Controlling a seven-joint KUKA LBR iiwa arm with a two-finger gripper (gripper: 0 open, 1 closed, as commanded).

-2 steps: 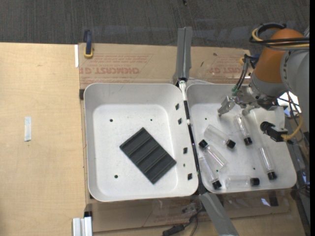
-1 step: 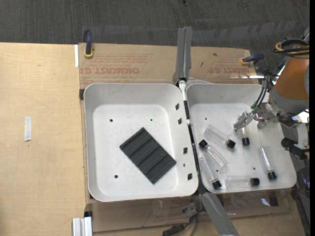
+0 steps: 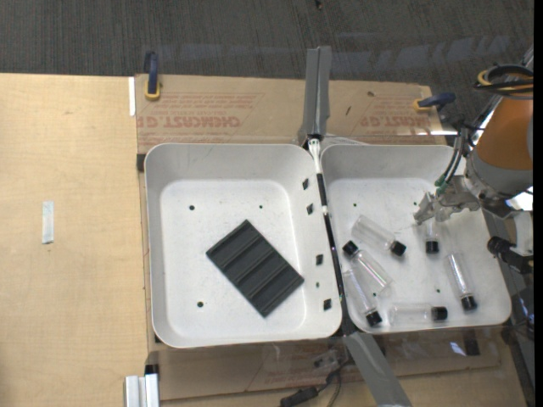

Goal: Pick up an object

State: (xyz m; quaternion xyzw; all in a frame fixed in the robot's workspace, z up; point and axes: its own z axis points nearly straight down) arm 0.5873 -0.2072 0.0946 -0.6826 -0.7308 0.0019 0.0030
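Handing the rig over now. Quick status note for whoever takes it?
Tool: over the upper right of the right bin, nothing seen in it; finger state unclear.
Right bin: several clear vials with black caps lying loose, plus one loose black cap just below the tool.
Left bin: one dark ribbed block, lying diagonally.
Done: no pick yet.
Left: grasp and lift one object.

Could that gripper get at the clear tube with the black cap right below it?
Probably yes. The gripper hangs over the right bin, and the clear tube lies just beside it with nothing on top.
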